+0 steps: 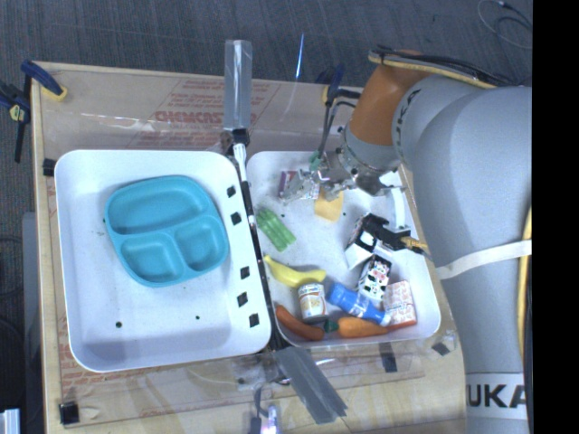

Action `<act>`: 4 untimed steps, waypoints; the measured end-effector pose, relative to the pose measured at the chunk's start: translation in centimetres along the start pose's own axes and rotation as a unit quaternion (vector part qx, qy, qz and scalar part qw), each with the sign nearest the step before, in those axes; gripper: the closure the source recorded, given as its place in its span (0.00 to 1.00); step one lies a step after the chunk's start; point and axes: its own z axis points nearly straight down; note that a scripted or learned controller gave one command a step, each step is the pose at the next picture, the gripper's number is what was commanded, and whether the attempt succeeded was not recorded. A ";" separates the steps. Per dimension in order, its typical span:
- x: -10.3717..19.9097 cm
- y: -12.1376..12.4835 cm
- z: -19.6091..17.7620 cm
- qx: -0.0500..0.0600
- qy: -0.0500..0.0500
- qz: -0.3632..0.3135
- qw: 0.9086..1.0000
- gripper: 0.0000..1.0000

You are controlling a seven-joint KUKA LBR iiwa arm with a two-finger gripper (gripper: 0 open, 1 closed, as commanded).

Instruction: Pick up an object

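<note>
Where your gripper [318,181] hangs, a yellow block [328,208] sits just beside it. You cannot tell its grip. A green thing [275,229] lies near.

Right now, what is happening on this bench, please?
A grey robot arm reaches in from the right, and its claw is down at the far end of the right bin, close to a yellow block. Whether it grips anything cannot be seen. A banana, a carrot and a small jar lie nearer. The left bin holds a blue divided plate.
</note>
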 end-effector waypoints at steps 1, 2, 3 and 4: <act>0.1 0.1 -1.0 0.001 0.000 -0.003 1.000 1.00; 0.1 0.1 -1.0 0.001 0.000 -0.003 1.000 0.00; 0.1 0.1 -1.9 0.002 0.000 -0.006 1.000 1.00; 0.1 0.1 -1.9 0.002 0.000 -0.006 1.000 0.00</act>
